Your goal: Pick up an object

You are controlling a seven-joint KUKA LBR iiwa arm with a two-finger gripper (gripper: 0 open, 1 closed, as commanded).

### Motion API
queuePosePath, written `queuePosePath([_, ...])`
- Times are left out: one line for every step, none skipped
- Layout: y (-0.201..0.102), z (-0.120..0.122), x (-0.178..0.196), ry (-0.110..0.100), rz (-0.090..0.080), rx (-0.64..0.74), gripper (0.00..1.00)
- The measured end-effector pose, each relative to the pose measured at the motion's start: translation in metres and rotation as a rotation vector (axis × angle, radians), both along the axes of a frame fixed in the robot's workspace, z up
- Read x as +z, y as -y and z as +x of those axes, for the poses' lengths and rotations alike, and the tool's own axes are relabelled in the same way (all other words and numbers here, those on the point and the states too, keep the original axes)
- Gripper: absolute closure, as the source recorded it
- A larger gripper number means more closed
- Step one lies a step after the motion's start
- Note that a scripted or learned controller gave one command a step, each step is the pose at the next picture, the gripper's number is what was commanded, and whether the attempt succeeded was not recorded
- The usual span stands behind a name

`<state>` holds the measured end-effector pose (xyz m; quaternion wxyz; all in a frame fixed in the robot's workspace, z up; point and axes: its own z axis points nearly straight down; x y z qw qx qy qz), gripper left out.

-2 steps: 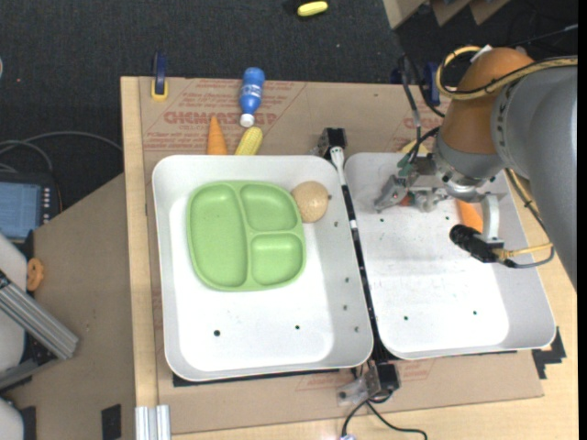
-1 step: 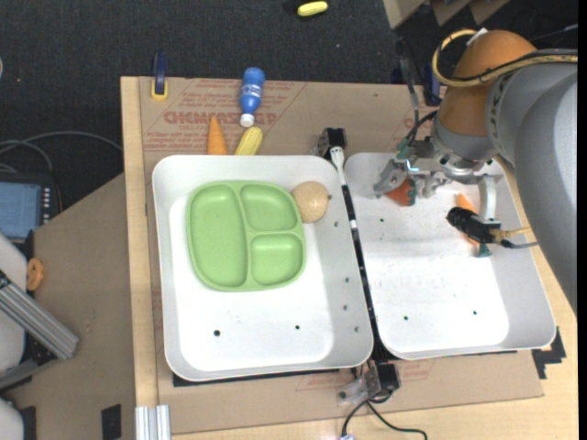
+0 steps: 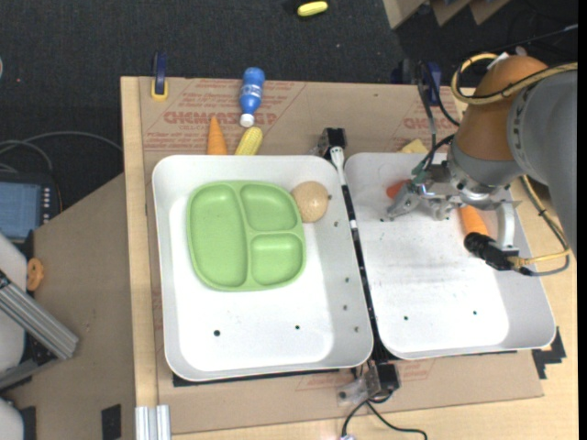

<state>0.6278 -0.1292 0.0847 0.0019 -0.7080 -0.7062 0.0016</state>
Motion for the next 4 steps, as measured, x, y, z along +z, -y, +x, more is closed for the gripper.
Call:
queuePosePath([0.009,0.04,0.0,0.008,-0.002,0.005,0.0])
queuePosePath([0.009,0.04,0.012,0.011,-0.003,0.005,1.0])
queuePosePath([-0.038,-0.043,0.002,0.006,0.001,0.002,1.0])
queuePosePath([-0.099,-0.051,0.107,0.015,0.001,0.01,1.0])
